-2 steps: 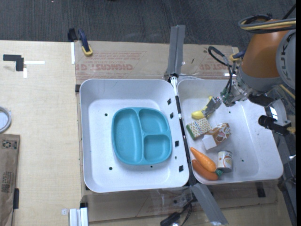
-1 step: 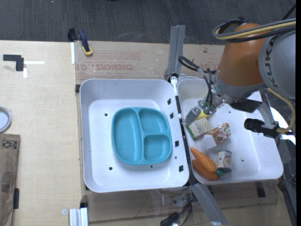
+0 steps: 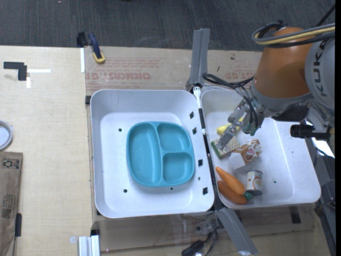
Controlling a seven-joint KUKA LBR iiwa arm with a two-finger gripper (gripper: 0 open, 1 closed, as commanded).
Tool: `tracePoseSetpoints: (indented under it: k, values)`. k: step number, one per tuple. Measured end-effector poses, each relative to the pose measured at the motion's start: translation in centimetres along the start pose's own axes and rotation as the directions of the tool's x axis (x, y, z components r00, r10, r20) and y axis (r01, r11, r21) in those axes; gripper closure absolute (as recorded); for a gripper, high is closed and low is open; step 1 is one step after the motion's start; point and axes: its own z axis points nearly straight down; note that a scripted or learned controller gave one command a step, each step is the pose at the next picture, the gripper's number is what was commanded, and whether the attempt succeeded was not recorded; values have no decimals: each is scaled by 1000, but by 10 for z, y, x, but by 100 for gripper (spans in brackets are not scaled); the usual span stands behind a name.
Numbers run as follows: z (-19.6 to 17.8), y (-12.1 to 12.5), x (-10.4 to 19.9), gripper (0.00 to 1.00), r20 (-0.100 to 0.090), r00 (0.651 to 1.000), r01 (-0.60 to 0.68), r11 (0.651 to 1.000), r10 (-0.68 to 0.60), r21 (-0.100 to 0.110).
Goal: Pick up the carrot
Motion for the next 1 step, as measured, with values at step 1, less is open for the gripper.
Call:
tracePoseSetpoints:
  k: [1]
  values:
    - [0, 27, 114, 0, 0, 991, 132, 991, -132, 0]
